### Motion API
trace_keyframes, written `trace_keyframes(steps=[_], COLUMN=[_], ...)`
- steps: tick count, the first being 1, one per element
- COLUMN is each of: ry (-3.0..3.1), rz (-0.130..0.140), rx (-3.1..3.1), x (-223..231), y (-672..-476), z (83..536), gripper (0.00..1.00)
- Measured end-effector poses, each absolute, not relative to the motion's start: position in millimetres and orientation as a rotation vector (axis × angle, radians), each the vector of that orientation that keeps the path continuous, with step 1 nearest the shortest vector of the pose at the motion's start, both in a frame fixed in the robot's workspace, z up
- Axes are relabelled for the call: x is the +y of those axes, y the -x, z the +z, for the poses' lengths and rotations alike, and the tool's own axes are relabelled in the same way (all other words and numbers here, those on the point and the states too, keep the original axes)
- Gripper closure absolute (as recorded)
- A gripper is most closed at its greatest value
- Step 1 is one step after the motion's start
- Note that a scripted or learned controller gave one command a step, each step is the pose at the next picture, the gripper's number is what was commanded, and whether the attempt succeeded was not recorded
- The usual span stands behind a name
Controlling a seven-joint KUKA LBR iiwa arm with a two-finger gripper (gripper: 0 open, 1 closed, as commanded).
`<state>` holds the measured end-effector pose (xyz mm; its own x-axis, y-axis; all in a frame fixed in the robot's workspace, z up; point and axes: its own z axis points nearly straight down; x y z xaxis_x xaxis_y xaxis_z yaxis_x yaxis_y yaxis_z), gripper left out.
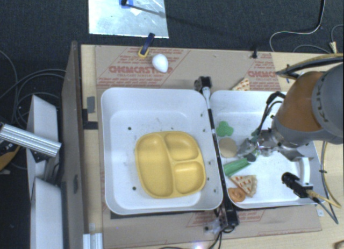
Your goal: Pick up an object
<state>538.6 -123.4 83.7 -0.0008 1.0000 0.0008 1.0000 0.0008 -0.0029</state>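
Where gripper [248, 151] hangs — green piece [235, 166] just below-left.

The room light is even and fairly bright, falling from overhead. The two white bins [161, 102] come up almost washed out, with only soft shadows along their inner walls. A metal sheet [128, 5] on the dark floor throws back a pale glare. The arm [312, 108] casts a faint shadow beneath it. The picture is slightly soft and grainy throughout.
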Motion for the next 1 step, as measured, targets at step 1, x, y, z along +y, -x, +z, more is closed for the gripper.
trace_keyframes(steps=[1], ry=[2.22], rz=[-0.004], rx=[-2.227], x=[-123.2], y=[-541.3], z=[95.3], gripper=[1.0])
